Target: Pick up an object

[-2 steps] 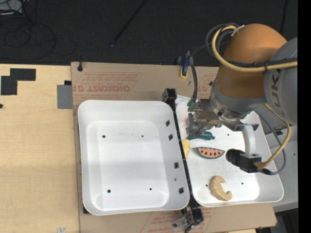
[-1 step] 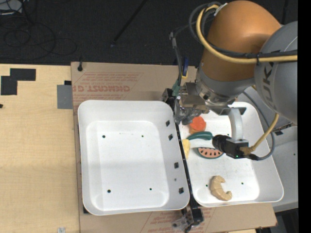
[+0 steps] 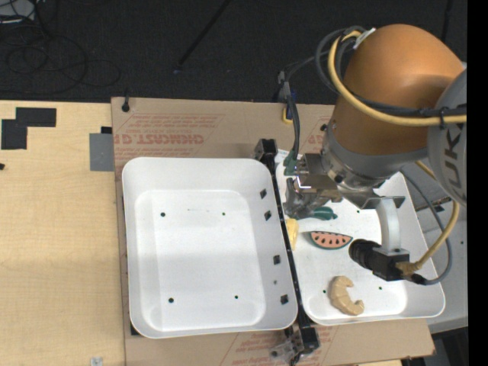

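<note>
Low by the left wall of the right bin (image 3: 316, 269) hangs the gripper (image 3: 303, 193), over a small green piece (image 3: 324, 214) — open or shut, I cannot tell. The watermelon slice (image 3: 330, 240) just beyond lies flat and clear — likely the easier target, taken straight down.

A printed cardboard sheet (image 3: 198, 124) lies on the wooden bench (image 3: 53, 242) near black patches (image 3: 27, 124).

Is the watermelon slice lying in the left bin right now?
No, the watermelon slice lies on the floor of the right bin, past the divider between the two bins.
</note>
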Action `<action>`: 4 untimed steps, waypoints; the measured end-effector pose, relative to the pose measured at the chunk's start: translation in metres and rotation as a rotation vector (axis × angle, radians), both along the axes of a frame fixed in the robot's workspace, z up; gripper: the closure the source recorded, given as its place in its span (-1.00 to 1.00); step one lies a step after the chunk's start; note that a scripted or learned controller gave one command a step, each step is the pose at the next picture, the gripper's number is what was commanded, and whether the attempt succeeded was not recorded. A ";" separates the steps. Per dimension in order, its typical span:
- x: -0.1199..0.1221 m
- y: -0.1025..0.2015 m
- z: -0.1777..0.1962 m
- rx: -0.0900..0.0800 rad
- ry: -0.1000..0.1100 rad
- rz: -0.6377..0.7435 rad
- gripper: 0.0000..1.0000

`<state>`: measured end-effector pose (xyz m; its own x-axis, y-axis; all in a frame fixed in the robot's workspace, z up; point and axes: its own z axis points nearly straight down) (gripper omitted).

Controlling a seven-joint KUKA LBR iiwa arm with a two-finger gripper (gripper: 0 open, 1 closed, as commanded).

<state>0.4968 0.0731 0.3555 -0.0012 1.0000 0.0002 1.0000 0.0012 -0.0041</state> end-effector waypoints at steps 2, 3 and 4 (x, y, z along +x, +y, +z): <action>-0.023 0.011 0.020 -0.001 0.002 -0.004 1.00; 0.002 0.003 0.181 0.002 -0.020 0.001 1.00; 0.008 0.041 -0.016 -0.005 0.017 0.001 1.00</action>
<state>0.5051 0.1140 0.3396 -0.0026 1.0000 -0.0046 0.9998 0.0025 -0.0210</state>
